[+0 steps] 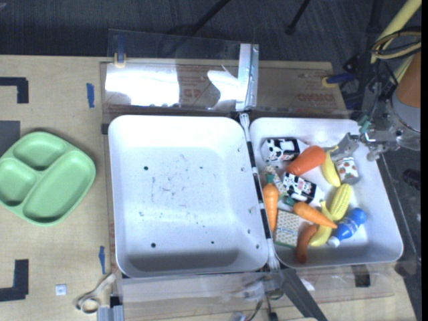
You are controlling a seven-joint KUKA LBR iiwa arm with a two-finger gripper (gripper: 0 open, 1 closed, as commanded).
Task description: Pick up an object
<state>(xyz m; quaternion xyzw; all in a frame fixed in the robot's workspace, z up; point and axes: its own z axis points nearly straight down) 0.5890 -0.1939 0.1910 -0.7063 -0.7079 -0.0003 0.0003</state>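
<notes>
- Camera view looks down at a slant on my bench (53, 85), with two shallow white bins side by side.
- My gripper (353, 149) hangs over the right bin (388, 229), near its far right corner.
- How far apart my fingers are I cannot tell, and I cannot see anything between them.
- A small white object with red marks (346, 171) lies just below my gripper, near the bin's right wall.
- An orange carrot-shaped toy (307, 160) sits toward the far edge of that bin, touching a black-and-white cow-patterned piece (279, 150) on its left.
- A yellow banana toy (330, 174) lies just beside the white object.
- A corn cob (340, 200) rests further toward the near edge, with a blue toy (350, 225) just beside it near the right wall.
- Another carrot (270, 204) lies along the left wall of the right bin.
- The left bin (180, 186) shows faint scuff marks on its floor.
- A green divided plate (44, 177) rests at the left edge of the bench, well apart from both bins.
- A clear plastic sheet (180, 79) stands behind the far edge of the left bin.
</notes>
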